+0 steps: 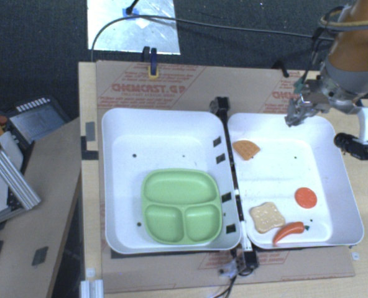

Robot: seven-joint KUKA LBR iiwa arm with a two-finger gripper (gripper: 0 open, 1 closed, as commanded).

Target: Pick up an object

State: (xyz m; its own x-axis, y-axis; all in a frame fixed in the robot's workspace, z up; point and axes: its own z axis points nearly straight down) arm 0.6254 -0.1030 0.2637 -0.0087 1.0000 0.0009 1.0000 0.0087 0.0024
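The right bin holds a tan taco-shaped piece near its back left, a red round slice to the right, a square of toast at the front, and a red chili pepper by the front wall. My gripper hangs over the back edge of the right bin, well above and behind these items. Nothing shows between its fingers.
The left bin carries a green three-compartment plate at its front right. A black divider strip runs between the bins. Cables cross the dark floor behind, and a yellow clamp grips the board's back edge.
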